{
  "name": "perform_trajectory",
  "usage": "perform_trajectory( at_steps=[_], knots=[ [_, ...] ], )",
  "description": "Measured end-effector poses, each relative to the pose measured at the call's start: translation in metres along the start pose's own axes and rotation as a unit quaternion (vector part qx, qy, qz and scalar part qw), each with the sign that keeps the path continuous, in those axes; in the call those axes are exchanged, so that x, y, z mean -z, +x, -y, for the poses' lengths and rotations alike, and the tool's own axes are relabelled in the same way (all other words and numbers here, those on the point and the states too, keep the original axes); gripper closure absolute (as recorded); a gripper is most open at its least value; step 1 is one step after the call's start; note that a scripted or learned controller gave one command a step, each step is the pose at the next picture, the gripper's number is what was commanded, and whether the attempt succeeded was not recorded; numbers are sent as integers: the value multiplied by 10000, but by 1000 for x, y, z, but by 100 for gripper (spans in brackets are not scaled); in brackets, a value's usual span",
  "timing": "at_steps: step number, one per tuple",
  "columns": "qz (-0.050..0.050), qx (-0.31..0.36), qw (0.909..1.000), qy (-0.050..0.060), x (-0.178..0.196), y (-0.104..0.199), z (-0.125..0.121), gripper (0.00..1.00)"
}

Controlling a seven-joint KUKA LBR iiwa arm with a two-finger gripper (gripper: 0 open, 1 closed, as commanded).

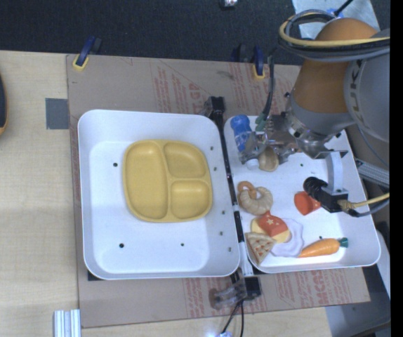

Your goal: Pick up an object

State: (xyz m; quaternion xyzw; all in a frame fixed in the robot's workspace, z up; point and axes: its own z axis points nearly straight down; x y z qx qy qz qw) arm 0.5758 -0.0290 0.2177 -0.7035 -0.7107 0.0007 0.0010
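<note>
Task object, most likely: a small beige, mushroom-like piece [268,161] in the upper left part of the right bin [359,255]. It sits right at the gripper [261,148], touching or just under the metal tip. Whether it is pinched or merely beside the tip cannot be told from this slant.

Gripper state: low in the bin, reaching in from the right; grip and opening hidden by the mechanism's own clutter. Cannot tell.

Just to the gripper's left: a blue object [240,128], close against the bin wall. Below the gripper, near: a pretzel [255,197]. Further below: a red-and-yellow piece [272,227] and a waffle-patterned wedge [259,245], touching or nearly so. Well below and to the right: a carrot [321,248]. To the right and below: a red piece [304,203], next to a black fitting on the arm.

Far left of the gripper: left bin [96,188] bearing a yellow divided plate [167,180].

Progress, as judged: approach done, gripper at an object. Nothing visibly lifted. Secure grasp and lift remain.
</note>
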Motion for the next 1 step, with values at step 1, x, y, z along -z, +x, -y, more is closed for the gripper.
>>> perform_trajectory(
  at_steps=[1],
  knots=[
    [-2,-9,10000,30,-25,44,21,100]
  ],
)
